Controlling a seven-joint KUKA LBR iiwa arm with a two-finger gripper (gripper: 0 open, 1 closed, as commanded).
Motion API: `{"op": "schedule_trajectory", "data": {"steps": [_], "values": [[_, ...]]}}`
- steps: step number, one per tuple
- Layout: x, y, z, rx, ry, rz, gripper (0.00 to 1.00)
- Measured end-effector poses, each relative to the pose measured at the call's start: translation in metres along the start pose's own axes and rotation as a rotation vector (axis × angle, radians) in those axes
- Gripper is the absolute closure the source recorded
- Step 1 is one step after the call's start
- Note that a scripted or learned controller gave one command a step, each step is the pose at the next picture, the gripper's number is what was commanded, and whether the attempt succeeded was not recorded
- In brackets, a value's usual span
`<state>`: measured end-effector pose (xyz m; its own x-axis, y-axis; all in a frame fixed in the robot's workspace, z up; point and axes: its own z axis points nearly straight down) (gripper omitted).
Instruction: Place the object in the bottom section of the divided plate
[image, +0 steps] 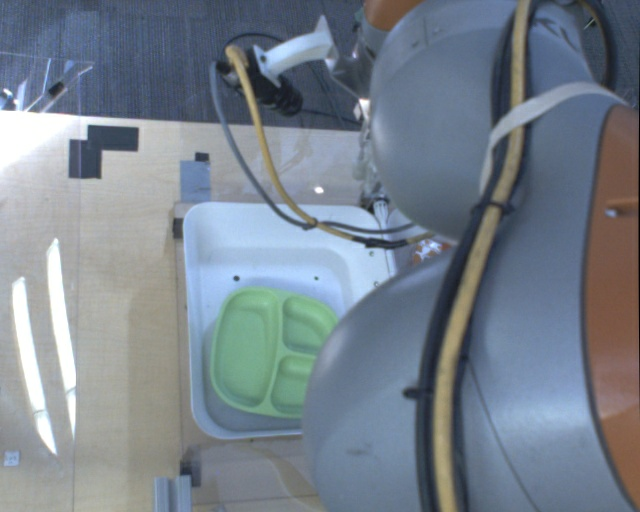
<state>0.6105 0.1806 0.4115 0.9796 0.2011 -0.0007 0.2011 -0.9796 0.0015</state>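
Whether the pincer is spread or pressed together cannot be told from this slant. The grey arm (480, 300) fills the picture from 12 o'clock round through 3 to 6, with its orange band (615, 250) at the 3 o'clock edge. A yellowish cable (460, 290) and a black one run down its casing, and a pale strap (545, 105) crosses them toward 1 o'clock.

Just beside the arm's 9 o'clock flank sits the white bin (215, 255), its 3 o'clock part covered by the arm. In it lies the green divided plate (250, 350), flat on the bin floor toward the bin's 6 o'clock wall. The plate has one large section on its 9 o'clock side and two smaller sections toward 3 o'clock, one above the other. Its 3 o'clock rim passes under the arm, so how far the plate runs that way I cannot tell.

From 12 o'clock a yellow hose (262, 150) and a dark hose (225, 130) loop down over the bin's far wall, below a white bracket (295, 50).

The light wooden tabletop (100, 300) carries a black L-shaped mark (100, 148) at 10 o'clock and bright glare streaks (35, 350) at 9 o'clock. Dark carpet (120, 40) lies beyond the tabletop's 12 o'clock edge.
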Motion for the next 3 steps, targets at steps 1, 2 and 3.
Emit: {"op": "schedule_trajectory", "data": {"steps": [1,2,3], "values": [[-0.006,-0.058,0.118,0.000,-0.001,-0.042,1.00],[-0.005,-0.056,-0.021,0.001,0.003,0.000,1.00],[0.062,-0.042,-0.023,-0.001,0.001,-0.089,1.00]]}}
